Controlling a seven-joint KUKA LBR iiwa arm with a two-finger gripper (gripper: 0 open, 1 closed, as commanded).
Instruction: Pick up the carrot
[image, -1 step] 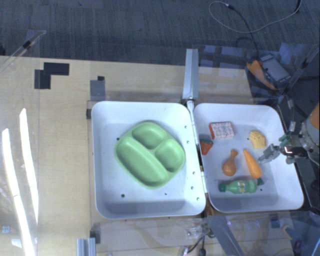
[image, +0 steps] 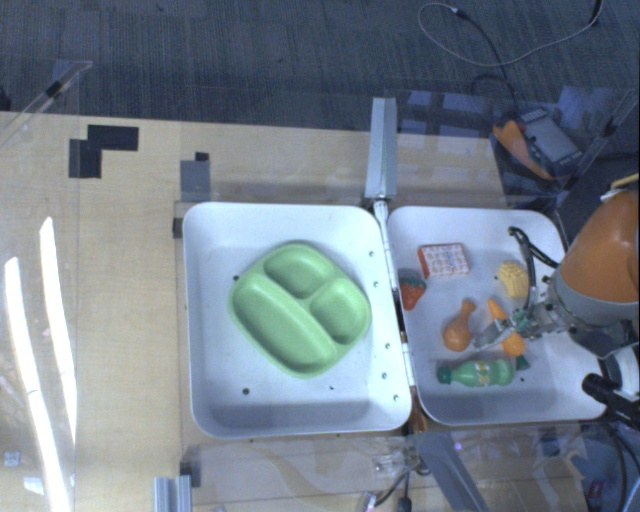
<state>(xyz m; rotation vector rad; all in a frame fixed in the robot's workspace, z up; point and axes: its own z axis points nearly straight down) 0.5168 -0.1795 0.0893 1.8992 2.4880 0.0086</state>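
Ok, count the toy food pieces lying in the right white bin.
6, maybe more under the gripper: patterned cracker square, yellow corn cob, red strawberry, orange-tan drumstick, green plastic bottle, orange carrot beside the gripper.

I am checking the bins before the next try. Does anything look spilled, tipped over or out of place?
Nothing stands out. The green divided plate lies flat in the left bin. The toy foods sit loose in the right bin, and the green bottle lies on its side there. The gripper is low among them.
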